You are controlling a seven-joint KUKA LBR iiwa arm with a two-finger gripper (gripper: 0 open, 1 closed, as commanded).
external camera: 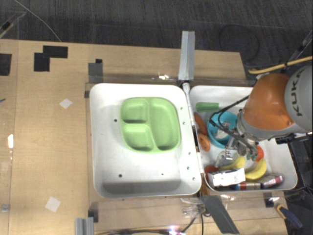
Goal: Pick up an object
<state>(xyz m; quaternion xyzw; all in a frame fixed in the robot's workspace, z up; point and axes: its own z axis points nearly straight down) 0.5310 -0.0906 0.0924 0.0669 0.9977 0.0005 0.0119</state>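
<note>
Gripper [230,155] low in right bin [289,166], jaw state can't be told. Banana [257,169] just beside, at 4 o'clock, long axis running 2-to-8. Green tray [149,124] in left bin.

Robotics lab, wooden bench [44,146], two white bins [105,131], loose cables [29,13]
</note>
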